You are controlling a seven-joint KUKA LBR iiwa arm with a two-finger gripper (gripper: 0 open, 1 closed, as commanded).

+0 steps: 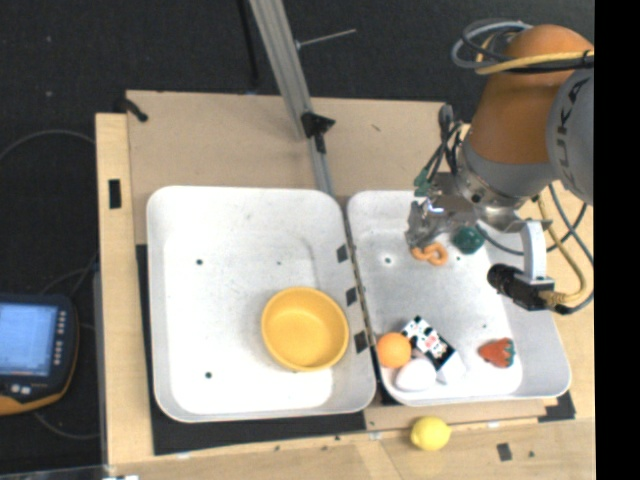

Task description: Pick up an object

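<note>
Lemon (430, 433) lies nearest, on the worktop (250, 448) before the right bin (540, 368). From the tool (432, 230) outward: it hangs low in that bin, and I cannot tell if it is wide or narrow. An orange ring (434, 255) lies just under it, a teal piece (467, 238) beside. Further off are a ball (393, 349), a strawberry (496, 352) and a yellow bowl (305, 328) in the left bin (200, 268). I judge this the reaching step; next, it must close on the ring and lift.

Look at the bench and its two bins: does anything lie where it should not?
Yes. A yellow lemon lies outside the bins on the bench's near edge, just in front of the right bin, while the other small things lie inside that bin.
</note>
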